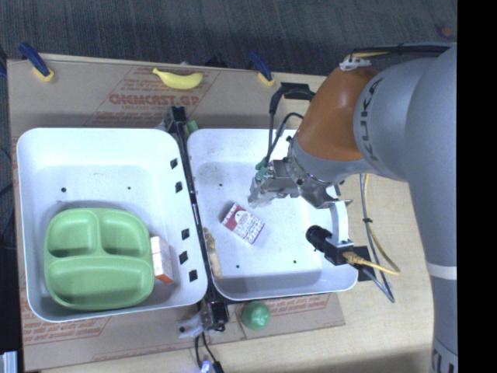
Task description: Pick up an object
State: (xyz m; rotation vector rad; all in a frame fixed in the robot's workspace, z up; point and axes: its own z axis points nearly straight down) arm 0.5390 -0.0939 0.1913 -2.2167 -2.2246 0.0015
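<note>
Right now the gripper [264, 186] hangs in the right bin [311, 282], just up and right of the small red-and-white packet [243, 223] lying flat on the floor, likely lining up a grab; nothing sits between its slightly parted fingers.

We see two shallow white plastic bins side by side on a sheet of brown printed cardboard [140, 95] that covers the table. The left bin [101, 150] and the right bin [225, 158] touch along a black divider strip [186, 200]. Beyond the far edge of the bins, a yellow banana-shaped clip [178, 77] lies on the cardboard, with a blue clamp [36, 62] at the far left corner and another blue clamp [261, 67] further right. Near the front edge, just beside the right bin's near wall, a small green ball [255, 315] rests on the cardboard.
</note>
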